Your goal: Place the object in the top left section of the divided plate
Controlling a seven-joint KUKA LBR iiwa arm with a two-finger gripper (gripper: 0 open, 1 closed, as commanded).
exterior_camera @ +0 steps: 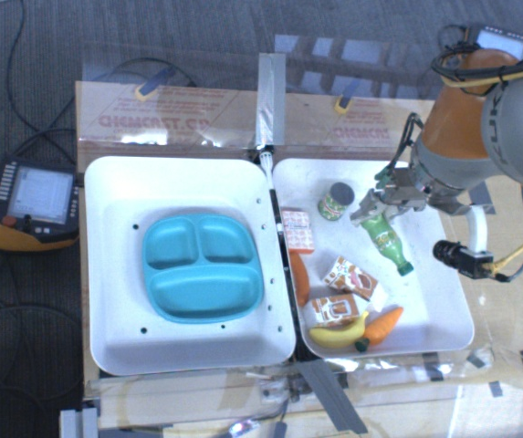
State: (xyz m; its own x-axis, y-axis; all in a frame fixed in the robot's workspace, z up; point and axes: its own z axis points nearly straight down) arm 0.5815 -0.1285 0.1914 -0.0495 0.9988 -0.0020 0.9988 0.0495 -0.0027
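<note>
Progress looks early: the light-blue divided plastic plate (203,265) lies bare in the left bin. Gripper (381,204) hovers over a green plastic bottle (385,240) in the right bin; its finger state cannot be told.

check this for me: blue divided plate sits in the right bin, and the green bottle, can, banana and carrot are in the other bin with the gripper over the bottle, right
Not quite. The camera view shows the blue divided plate in the left bin, not the right one. The rest stands: the green bottle, can, banana and carrot lie in the right bin, with the gripper over the bottle.
</note>
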